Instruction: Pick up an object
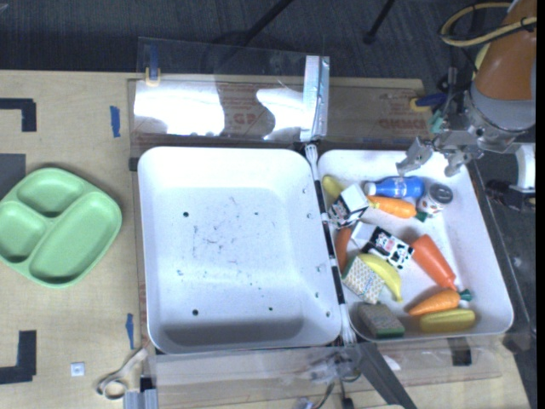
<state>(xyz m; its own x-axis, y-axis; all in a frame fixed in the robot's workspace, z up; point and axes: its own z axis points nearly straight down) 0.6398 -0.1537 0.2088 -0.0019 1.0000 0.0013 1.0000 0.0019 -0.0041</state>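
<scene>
Start at the bottom edge of the frame: you see the near rim of the two white bins, with a scissors-like handle lying on the desk at lower left. The left bin fills the centre of the frame and shows only scuffs and small dark dots on its floor.

The right bin holds the clutter. Nearest to you in it lie a grey-green sponge, a yellow-olive piece and an orange carrot. Just above those, a banana lies touching a woven yellow square, and a black-and-white box lies between the banana and a second carrot. Farther up, toward the bin's upper part, you find another orange carrot, a blue bottle touching it from above, and a small round can to their right.

The tool hangs over the upper right corner of the right bin, under the orange band at the frame's upper right. Its fingers stand spread apart with nothing between them. The blue bottle lies just below and to the left of the tool, near but apart from it; the round can lies just below it.

At mid left you have a green divided plate on the desk, and at the top centre a clear panel stands behind the left bin.
</scene>
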